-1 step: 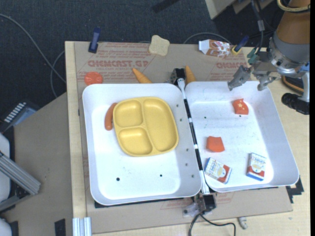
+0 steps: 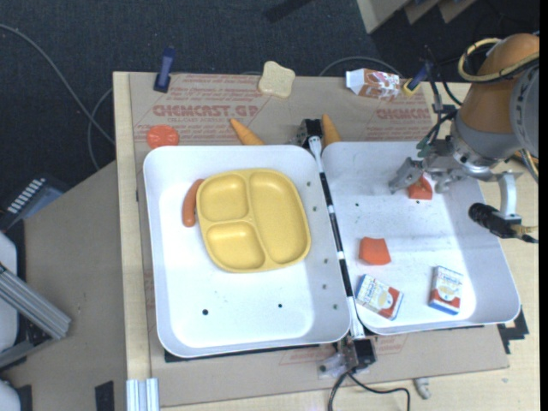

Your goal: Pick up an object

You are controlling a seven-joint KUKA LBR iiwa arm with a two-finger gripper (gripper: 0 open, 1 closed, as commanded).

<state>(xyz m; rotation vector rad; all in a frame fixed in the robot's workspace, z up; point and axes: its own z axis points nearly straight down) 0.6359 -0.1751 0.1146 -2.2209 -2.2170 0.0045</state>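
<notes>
The jaws point(image 2: 419, 178) were seen lowered into the far part of the right bin point(image 2: 479, 311), spread apart, with a small orange-red block point(image 2: 420, 190) lying just beside one tip, touching or nearly so; whether it sat between them could not be told. Nearer the camera from the jaws an orange wedge point(image 2: 374, 250) was found, and beyond it two small cartons point(image 2: 378, 296) point(image 2: 445, 288) by the front rim. To the left of the jaws, in the left bin point(image 2: 171, 315), a yellow divided plate point(image 2: 253, 218) was placed, with a sausage point(image 2: 189, 203) against its far side.
</notes>
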